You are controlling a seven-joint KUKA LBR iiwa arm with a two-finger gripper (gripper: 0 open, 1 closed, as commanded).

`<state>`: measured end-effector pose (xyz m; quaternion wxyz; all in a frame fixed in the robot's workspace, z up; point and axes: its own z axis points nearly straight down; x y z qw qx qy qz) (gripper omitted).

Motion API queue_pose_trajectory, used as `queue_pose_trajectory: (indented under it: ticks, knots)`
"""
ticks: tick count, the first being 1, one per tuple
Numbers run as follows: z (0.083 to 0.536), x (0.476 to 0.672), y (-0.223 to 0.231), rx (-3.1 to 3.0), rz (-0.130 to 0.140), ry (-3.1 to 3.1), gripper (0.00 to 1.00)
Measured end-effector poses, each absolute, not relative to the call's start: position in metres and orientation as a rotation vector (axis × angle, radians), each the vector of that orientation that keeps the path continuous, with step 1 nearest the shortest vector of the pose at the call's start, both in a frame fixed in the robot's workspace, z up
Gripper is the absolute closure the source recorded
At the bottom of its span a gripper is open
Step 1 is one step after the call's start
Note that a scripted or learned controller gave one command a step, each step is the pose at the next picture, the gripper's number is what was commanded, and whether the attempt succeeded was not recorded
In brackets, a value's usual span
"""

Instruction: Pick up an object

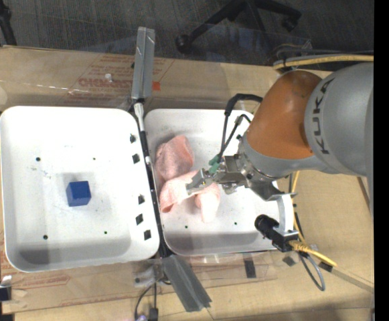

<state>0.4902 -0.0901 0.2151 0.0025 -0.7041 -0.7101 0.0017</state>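
A pink cloth lies crumpled in the left half of the right bin, with one flap reaching toward the bin's middle. My gripper is right over that flap and touches or nearly touches the fabric. The grey arm with its orange band comes in from the right and covers the bin's right side. A small blue cube sits alone in the left bin, far from the gripper.
A grey divider bar runs between the two bins, with black clips along the shared wall. The bins rest on a brown bench top. An office chair base stands on the floor behind.
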Motion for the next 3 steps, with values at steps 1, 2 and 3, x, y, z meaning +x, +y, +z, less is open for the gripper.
queue_pose_trajectory:
  ticks: [1, 2, 3]
  knots:
    - [0.097, 0.552, -0.105, -2.047, 0.003, -2.378, 0.00]
    - [0.106, 0.552, -0.106, -2.041, 0.006, -2.382, 1.00]
    - [0.192, 0.623, -0.070, -1.732, 0.001, -2.621, 1.00]
